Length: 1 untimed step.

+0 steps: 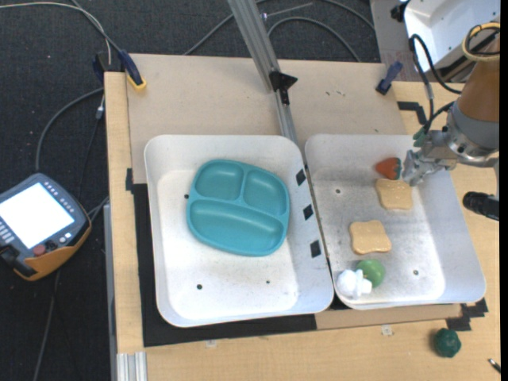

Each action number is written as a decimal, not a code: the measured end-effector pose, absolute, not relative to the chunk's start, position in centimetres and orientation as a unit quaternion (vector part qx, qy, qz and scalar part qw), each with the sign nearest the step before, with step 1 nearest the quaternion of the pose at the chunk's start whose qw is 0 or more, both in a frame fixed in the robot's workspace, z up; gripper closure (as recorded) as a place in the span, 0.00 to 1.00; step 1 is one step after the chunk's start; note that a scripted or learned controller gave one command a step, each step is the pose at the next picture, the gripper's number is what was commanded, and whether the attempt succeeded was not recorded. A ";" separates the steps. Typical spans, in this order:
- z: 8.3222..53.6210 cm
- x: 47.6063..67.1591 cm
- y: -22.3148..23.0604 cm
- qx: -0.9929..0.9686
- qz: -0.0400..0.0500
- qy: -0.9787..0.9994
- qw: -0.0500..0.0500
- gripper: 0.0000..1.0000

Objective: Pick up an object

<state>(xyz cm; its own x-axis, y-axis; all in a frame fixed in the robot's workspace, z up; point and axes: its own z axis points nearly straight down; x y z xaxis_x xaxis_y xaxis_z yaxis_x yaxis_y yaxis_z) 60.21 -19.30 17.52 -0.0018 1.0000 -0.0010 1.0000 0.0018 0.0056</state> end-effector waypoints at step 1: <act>22.9 60.3 -19.3 0.707 0.001 0.708 0.003 1.00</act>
<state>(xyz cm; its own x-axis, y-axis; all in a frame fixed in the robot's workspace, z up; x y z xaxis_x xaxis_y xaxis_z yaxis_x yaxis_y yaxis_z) 60.34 -19.29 22.92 -0.0016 1.0000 -0.0017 1.0000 0.0016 0.0057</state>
